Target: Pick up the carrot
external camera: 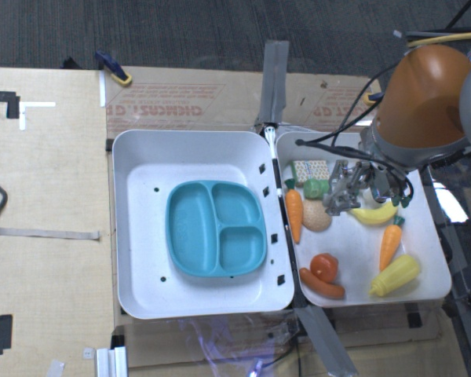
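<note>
Near the right bin's (438, 234) front edge lie a tomato (324, 265) and a yellow corn cob (394, 275); crowding could spoil a grasp; the carrot (294, 214) lies along the bin's left wall, long axis near to far, tip nearward; a second carrot (388, 246) by the right wall may confuse the pick; farther in, the gripper (345, 193) hovers beside a banana (374, 214); whether it is open I cannot tell.

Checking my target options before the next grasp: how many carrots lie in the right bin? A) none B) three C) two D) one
C, two: one carrot lies along the right bin's left wall beside the potato, and another carrot lies between the banana and the corn cob.
</note>
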`<state>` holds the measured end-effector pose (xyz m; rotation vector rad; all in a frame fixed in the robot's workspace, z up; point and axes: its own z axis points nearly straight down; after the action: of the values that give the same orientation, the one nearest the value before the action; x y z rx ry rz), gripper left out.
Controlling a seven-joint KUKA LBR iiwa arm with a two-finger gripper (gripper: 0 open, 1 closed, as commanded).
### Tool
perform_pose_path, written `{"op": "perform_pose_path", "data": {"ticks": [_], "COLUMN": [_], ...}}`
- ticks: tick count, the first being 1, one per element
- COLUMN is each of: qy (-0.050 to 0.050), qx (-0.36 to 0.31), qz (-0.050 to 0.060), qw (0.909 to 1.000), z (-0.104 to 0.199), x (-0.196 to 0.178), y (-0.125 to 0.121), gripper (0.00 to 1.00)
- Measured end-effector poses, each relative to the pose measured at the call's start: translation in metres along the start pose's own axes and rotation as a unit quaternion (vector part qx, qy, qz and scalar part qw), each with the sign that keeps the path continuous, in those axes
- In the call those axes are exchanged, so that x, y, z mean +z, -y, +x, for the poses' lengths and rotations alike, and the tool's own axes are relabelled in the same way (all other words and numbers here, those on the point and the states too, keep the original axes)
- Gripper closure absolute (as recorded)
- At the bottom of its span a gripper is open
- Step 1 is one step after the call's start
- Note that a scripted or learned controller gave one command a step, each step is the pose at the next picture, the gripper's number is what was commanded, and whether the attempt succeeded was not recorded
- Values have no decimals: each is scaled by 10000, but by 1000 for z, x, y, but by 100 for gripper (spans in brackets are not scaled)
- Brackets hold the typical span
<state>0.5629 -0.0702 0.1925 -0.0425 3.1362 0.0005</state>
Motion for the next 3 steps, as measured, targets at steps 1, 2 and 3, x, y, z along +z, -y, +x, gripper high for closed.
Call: {"op": "perform_pose_path", "data": {"ticks": [1, 2, 3], "qy": [-1, -11, -6], "qx": [1, -276, -659], "qz": [0, 2, 4], "qw": [10000, 9996, 9978], "z": [0, 52, 57], "x": [0, 77, 99], "y": [0, 74, 100], "gripper": [0, 0, 0]}}
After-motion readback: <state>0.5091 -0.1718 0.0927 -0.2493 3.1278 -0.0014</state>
